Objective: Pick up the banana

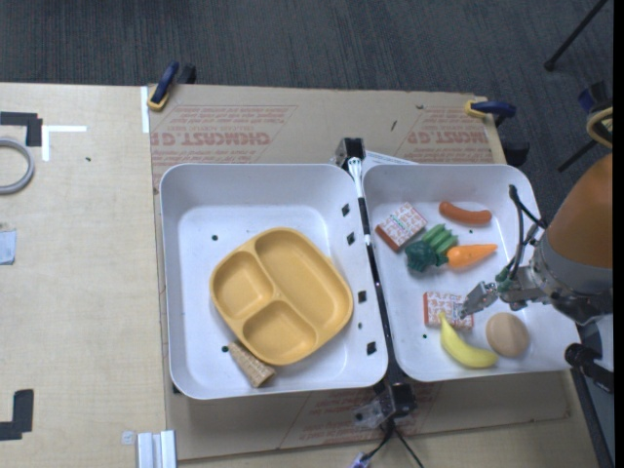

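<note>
Nearest you, the curved yellow plastic banana [465, 345] lies in the right shallow white bin [414, 188] at about five o'clock, close to the front wall, with a round tan egg-shaped piece [507, 335] just at its three o'clock. The grey two-finger gripper [479, 299] hangs just above the banana's stem end at twelve o'clock, placed, you may judge, for a descent; whether it is released or clenched cannot be told. Farther back, open floor lies before the orange carrot [472, 254], green broccoli [430, 248] and red sausage [465, 214], so the front wall crowds you most.
</note>
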You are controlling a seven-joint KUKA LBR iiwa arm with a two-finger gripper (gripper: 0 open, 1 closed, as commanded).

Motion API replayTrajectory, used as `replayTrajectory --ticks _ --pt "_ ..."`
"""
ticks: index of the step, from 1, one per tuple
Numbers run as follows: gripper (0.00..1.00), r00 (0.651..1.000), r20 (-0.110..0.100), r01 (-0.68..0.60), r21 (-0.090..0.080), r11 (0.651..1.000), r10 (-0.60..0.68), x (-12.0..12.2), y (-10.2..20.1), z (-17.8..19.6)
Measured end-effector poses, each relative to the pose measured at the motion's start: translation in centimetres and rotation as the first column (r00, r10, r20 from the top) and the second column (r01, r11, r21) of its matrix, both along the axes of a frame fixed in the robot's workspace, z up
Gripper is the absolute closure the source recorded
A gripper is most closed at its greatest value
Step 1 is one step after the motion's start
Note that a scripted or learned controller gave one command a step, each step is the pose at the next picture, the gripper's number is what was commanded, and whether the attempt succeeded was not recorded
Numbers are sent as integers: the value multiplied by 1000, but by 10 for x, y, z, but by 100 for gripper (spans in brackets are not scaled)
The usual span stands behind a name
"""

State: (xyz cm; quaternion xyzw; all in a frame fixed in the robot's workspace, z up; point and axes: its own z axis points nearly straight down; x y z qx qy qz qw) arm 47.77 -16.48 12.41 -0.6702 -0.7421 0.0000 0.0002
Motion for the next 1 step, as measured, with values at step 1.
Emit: replayTrajectory --ticks 1 --pt "0 983 2 -185 -1 983 185 5 33 78"
